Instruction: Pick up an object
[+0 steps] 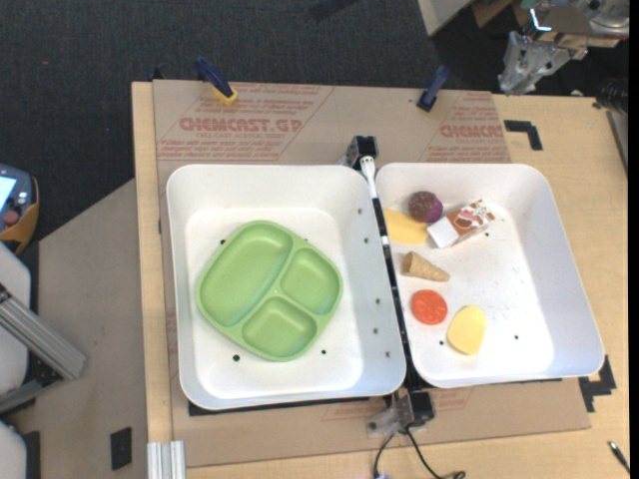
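Note:
The right bin (pixel 559 267) holds several small food items: a dark purple ball (pixel 425 207), a yellow wedge (pixel 403 229), a white and red-brown wrapped piece (pixel 461 223), a tan cone (pixel 424 266), a red disc (pixel 430 307) and a yellow lemon-like piece (pixel 466 329). My gripper (pixel 529 60) hangs at the top right, above the bench and beyond the far edge of the right bin, well away from all the items. Nothing shows between its fingers.
The left bin (pixel 190 218) holds a green divided plate (pixel 270 289). Both bins rest on a cardboard sheet (pixel 300 118) held by blue clamps (pixel 216 80) at the back. A black divider clip (pixel 363 152) sits between the bins.

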Controlling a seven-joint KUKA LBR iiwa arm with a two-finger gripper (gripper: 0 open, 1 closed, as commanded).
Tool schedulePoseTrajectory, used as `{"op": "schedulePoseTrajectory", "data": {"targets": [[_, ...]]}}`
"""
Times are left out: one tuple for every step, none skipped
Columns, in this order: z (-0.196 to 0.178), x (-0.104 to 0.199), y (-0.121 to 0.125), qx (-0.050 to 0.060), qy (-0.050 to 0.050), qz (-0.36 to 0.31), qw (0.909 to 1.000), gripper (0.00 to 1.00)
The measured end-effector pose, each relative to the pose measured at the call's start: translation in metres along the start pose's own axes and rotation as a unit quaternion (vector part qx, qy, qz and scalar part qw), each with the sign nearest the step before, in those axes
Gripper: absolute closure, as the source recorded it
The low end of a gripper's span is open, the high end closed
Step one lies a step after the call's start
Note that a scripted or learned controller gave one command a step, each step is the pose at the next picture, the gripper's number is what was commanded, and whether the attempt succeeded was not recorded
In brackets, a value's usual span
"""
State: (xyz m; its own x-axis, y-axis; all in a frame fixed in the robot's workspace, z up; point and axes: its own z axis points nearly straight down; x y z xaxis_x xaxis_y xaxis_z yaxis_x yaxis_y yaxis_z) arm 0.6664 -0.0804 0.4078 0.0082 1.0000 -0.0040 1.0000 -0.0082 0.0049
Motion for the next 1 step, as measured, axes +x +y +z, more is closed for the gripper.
{"op": "schedulePoseTrajectory", "data": {"targets": [[0.0132,-0.1348,-0.005,0.001,-0.001,0.002,1.0,1.0]]}}
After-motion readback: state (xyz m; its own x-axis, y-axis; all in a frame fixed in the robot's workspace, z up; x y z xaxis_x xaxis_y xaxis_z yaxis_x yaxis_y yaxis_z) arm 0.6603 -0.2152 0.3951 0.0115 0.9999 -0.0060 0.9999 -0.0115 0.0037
